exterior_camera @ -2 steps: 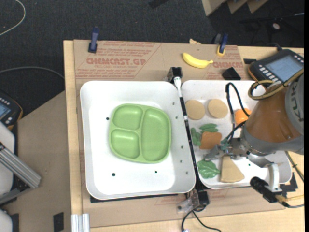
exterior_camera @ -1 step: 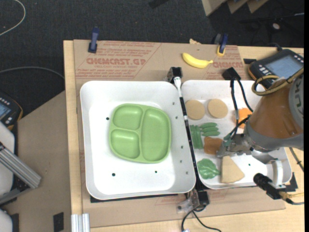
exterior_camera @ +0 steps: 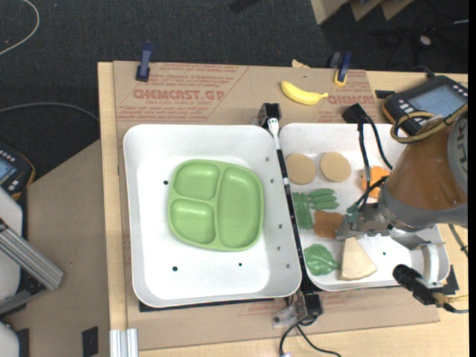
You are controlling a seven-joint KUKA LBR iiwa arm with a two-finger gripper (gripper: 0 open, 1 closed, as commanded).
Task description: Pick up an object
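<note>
Gripper (exterior_camera: 351, 227) low in right bin (exterior_camera: 387, 134), over brown toy-food piece (exterior_camera: 327, 224); finger state indeterminate. Piece lies between green bean cluster (exterior_camera: 312, 202) and cream wedge (exterior_camera: 357, 262). Likely light, rigid, smooth plastic; grip across narrow sides.

Your pick candidates lie flat in the right bin (exterior_camera: 416, 282): two tan round cookies (exterior_camera: 301, 168) side by side at the far end, green beans (exterior_camera: 312, 199) just below them, a brown piece (exterior_camera: 328, 223) beside the beans, a green leaf (exterior_camera: 320, 258) near the front edge and a pale wedge (exterior_camera: 355, 262) just right of it. An orange piece (exterior_camera: 376, 175) peeks out beside the arm.
</note>
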